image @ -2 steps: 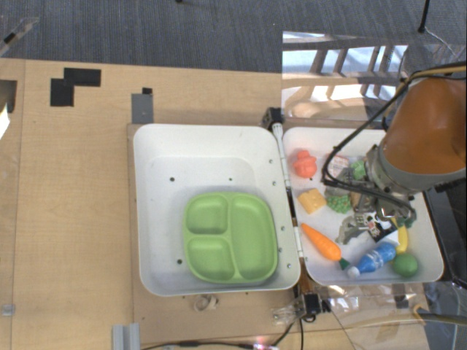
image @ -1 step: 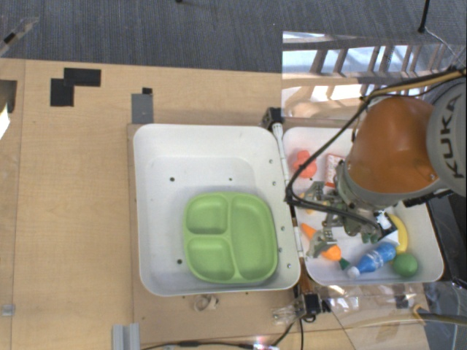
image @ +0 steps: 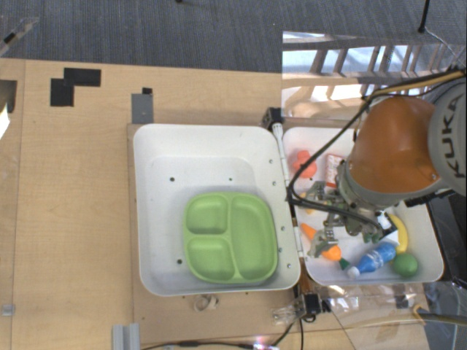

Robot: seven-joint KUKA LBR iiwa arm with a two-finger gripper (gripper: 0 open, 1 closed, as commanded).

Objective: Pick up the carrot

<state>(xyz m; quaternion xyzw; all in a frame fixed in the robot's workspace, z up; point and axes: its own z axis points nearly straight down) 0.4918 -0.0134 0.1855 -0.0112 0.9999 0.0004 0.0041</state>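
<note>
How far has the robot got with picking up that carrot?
Done: the arm has reached over the right bin, and its gripper hangs low among the items. In hand: it seems to be closing in on the carrot, which lies on the bin floor just below it. Left: I can't see the carrot between the fingers, so the grasp and lift remain.

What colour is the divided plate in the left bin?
Light green; the plate shows well in the camera view.
</note>
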